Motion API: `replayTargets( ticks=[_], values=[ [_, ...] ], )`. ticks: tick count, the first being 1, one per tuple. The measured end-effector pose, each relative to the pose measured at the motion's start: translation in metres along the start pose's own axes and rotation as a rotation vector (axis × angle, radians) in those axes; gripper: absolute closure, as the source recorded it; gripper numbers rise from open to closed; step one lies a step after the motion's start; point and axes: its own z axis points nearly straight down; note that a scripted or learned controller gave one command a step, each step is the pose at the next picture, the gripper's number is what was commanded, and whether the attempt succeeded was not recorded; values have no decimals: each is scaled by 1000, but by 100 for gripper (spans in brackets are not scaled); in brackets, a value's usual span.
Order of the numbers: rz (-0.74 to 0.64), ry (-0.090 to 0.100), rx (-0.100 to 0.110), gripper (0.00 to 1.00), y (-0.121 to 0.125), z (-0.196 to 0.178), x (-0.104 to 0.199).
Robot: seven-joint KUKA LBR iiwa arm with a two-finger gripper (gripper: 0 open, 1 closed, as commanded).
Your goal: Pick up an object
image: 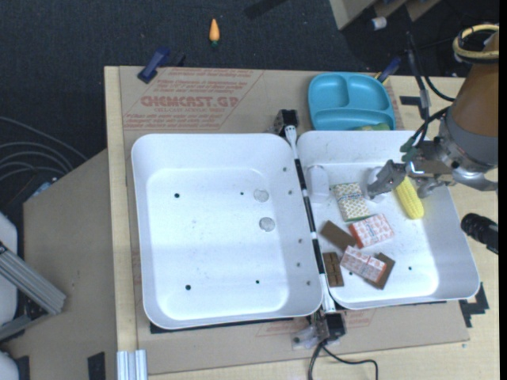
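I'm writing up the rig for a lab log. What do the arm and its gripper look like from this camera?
The arm enters from the right: a rounded grey body with a broad orange band above the wrist. A yellow cable loop and dark cables run along its upper part. The gripper is metallic grey, with a blocky base and short dark-tipped fingers.

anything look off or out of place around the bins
A small orange carrot-like item and a blue clip lie outside the bins, the carrot on the dark floor beyond the bench. A blue divided tray sits behind the right bin.
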Motion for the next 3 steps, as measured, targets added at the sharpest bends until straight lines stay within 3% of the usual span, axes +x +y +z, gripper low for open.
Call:
replayTargets(
  ticks=[1,2,3],
  values=[
    [1,0,-1,0,-15,166,2],
    [1,-1,-3,100,-15,156,2],
    [1,-1,-3,0,-15,157,2]
  ],
)
